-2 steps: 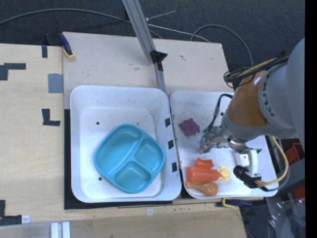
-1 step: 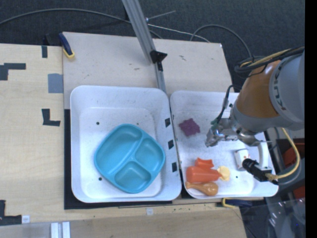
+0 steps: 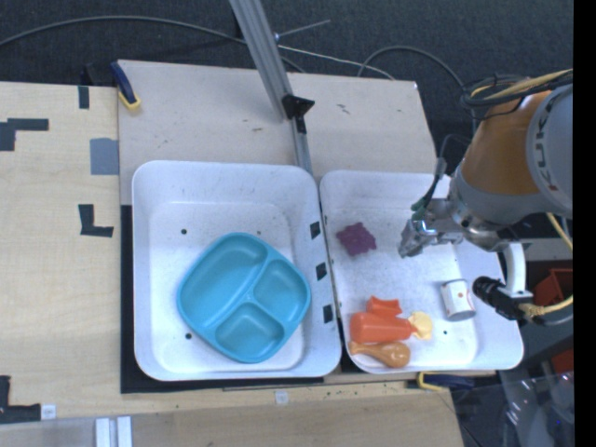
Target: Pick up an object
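Observation:
My gripper (image 3: pixel 410 242) hangs over the right bin (image 3: pixel 391 189), near its middle, with nothing visible between its fingers. A small purple object (image 3: pixel 356 239) lies to its left on the bin floor, a short gap away. Toward the bin's front lie an orange toy (image 3: pixel 380 322), a tan drumstick-shaped piece (image 3: pixel 382 352) and a small yellow piece (image 3: pixel 421 324). A white cylinder (image 3: pixel 455 298) rests to the front right of the gripper.
The left bin (image 3: pixel 154 194) holds a blue divided plate (image 3: pixel 244 296). A grey metal pole (image 3: pixel 265 49) slants down from the top to the bins' shared wall. The arm's orange band (image 3: pixel 503 156) sits at the right.

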Action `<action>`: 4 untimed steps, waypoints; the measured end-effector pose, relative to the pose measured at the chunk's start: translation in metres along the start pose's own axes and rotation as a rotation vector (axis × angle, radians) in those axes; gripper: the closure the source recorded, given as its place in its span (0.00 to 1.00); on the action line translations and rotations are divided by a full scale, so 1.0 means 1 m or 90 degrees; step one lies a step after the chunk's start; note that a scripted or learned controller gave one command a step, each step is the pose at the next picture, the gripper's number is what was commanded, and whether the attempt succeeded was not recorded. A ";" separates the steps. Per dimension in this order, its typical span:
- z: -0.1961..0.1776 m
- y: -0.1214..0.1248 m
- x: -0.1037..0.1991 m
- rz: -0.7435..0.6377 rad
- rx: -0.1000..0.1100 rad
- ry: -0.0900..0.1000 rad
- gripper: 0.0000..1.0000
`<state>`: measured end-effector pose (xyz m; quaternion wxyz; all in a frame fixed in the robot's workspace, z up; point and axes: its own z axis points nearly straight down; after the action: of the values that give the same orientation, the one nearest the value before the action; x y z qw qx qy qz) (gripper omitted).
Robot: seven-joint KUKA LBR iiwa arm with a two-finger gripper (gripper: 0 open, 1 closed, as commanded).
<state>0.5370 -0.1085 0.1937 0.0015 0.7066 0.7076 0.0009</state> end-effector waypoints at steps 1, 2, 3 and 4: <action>-0.050 0.002 -0.010 0.001 -0.001 0.000 1.00; -0.044 0.001 0.033 -0.002 0.003 0.001 1.00; -0.038 -0.012 0.089 -0.004 0.004 0.002 1.00; -0.026 -0.011 0.144 -0.004 0.005 0.001 1.00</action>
<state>0.5261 0.0352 0.2194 -0.0018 0.7046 0.7096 -0.0011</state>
